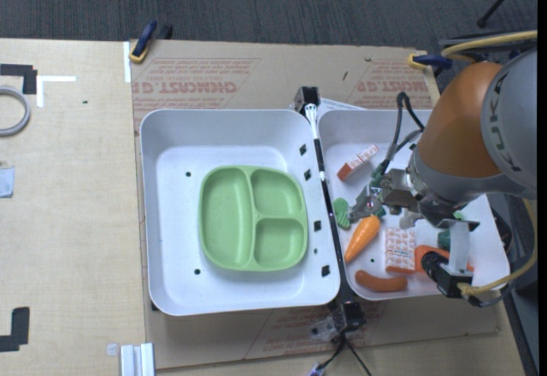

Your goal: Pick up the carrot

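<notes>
Claw (376,199) hangs low in the right bin (494,233), right at the carrot's (362,237) leafy end, well placed to nip it there; whether it is spread or pinching, I cannot tell. Beside the carrot lie a sausage (381,282) and a packet (399,249).

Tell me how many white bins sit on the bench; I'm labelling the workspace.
2. The left bin holds a green divided plate; the right bin holds the carrot and other toy food, partly covered by the arm.
</notes>
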Available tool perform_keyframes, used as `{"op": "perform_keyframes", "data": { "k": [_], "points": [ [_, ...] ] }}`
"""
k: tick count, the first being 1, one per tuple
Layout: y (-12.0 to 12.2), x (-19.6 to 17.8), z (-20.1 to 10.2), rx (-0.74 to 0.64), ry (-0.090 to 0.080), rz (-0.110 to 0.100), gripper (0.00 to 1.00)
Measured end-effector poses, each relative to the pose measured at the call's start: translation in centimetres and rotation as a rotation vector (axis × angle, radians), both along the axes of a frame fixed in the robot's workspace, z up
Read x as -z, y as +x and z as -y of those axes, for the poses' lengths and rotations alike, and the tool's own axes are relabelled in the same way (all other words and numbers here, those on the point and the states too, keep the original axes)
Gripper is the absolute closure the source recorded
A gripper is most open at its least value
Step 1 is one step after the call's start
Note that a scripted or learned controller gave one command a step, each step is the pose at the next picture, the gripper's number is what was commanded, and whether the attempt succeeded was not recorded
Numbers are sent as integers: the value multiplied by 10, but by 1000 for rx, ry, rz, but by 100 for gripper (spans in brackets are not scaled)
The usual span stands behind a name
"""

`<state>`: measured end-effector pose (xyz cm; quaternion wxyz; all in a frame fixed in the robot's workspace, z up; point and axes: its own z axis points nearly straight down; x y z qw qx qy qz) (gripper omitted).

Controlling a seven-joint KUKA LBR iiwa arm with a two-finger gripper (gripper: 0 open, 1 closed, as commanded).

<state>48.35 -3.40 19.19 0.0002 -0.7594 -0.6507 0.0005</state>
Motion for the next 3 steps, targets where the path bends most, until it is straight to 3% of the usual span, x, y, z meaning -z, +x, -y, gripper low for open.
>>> {"op": "perform_keyframes", "data": {
  "k": [3],
  "points": [
    [0, 0, 0, 0, 0, 0, 0]
  ]
}}
